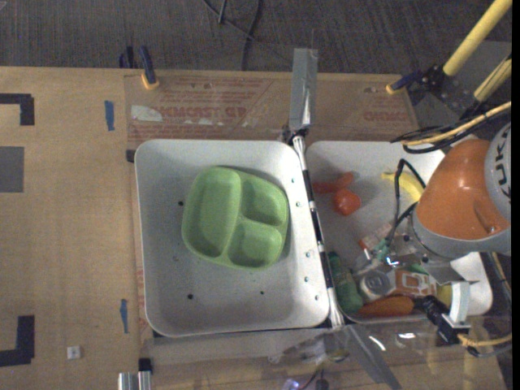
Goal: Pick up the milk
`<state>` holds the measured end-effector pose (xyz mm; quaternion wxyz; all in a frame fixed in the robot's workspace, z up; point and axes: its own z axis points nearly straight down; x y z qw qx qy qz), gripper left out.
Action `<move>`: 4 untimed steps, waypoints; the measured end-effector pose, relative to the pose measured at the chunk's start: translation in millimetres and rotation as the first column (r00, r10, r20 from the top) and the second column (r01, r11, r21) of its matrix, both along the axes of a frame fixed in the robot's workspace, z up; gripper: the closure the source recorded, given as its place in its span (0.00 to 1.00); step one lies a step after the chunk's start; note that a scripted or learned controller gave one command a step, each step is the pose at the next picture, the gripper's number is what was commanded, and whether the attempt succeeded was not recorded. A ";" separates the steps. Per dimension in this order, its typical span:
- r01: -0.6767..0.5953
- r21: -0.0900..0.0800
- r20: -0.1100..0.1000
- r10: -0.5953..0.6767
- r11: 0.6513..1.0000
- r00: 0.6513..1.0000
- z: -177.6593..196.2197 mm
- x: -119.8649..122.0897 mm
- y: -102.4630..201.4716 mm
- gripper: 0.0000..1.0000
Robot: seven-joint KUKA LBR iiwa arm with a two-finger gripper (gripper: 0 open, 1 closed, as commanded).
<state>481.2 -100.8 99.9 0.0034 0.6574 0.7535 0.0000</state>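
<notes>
Wooden bench (pixel 73 218) under me, dark carpet beyond it at 12 o'clock, cardboard sheet taped down behind the two white bins. Left bin (pixel 162 299) carries a green divided plate (pixel 237 216), sitting a bit toward 12 of centre, tilted slightly. Right bin (pixel 325 157) has the clutter: orange-red piece (pixel 333 184) and a red round one (pixel 347 203) at its 11 o'clock, a yellow item (pixel 412 188) at 12, a green vegetable (pixel 348 292) along the divider at 7, an orange carrot-like thing (pixel 388 306) at 6. My arm (pixel 467 197) comes in from 3 o'clock, orange band over the bin's right half, wrist pitched down toward 7. My gripper (pixel 388 258) sits low among the items near the bin's centre-bottom; can't tell how the fingers stand, wrist hardware blocks them. Milk (pixel 413 282): small carton lying on its side, just at 5 o'clock of my gripper, touching the carrot's top edge.
</notes>
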 end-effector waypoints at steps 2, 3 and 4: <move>-0.312 -0.003 0.008 0.312 0.950 0.950 -10.2 43.0 -87.7 0.00; -0.143 0.000 0.008 0.143 0.990 0.990 -9.9 47.0 -15.5 0.00; -0.080 0.003 -0.003 0.080 0.997 0.997 60.3 0.8 -98.4 0.00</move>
